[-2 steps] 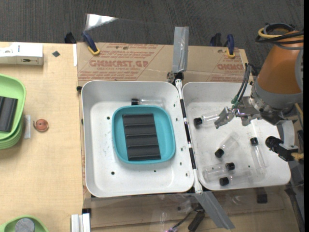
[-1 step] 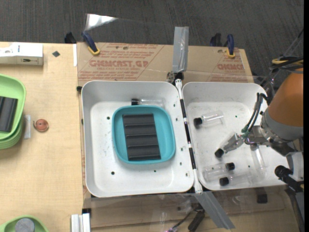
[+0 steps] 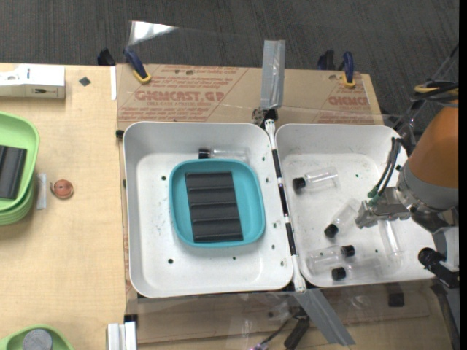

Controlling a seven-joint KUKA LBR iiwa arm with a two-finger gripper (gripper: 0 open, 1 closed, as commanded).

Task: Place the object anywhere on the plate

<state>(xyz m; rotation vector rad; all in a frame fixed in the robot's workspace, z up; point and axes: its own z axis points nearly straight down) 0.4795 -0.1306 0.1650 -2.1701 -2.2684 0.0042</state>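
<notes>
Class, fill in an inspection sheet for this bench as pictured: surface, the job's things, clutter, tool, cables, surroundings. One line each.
Surface: two white bins side by side, left bin and right bin, on cardboard clamped to a wooden bench.
Job's things: teal plate in the left bin, bearing a black ribbed block; several clear vials with black caps lie in the right bin.
Clutter: one small vial behind the plate.
Tool: tool low over the right bin, among the vials; grip unclear.
Cables: green and black leads run along the arm.
Surroundings: green tray, white box, grey carpet.
</notes>
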